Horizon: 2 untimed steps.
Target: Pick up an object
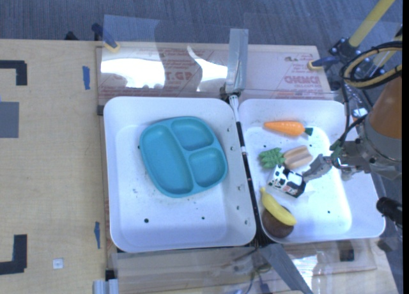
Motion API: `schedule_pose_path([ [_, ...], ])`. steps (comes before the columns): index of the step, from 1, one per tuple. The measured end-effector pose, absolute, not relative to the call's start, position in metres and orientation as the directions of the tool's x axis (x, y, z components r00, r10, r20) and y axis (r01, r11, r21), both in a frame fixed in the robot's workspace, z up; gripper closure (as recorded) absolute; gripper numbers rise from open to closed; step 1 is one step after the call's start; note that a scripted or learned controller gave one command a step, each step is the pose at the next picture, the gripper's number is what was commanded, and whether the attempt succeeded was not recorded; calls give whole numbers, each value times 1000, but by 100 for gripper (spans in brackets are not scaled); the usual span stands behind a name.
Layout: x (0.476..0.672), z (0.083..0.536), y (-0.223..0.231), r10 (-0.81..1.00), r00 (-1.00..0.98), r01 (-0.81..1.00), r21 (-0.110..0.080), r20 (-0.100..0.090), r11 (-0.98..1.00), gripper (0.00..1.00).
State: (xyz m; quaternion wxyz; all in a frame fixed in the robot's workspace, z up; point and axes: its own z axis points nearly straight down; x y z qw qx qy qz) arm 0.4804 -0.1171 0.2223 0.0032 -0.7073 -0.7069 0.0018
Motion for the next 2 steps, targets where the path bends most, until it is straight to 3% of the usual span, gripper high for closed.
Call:
schedule_pose_path([
  [1, 539, 120, -110, 983, 186, 982, 28, 3, -186, 0],
  [2, 595, 86, -127, 994, 107, 994, 6, -1, -107, 0],
])
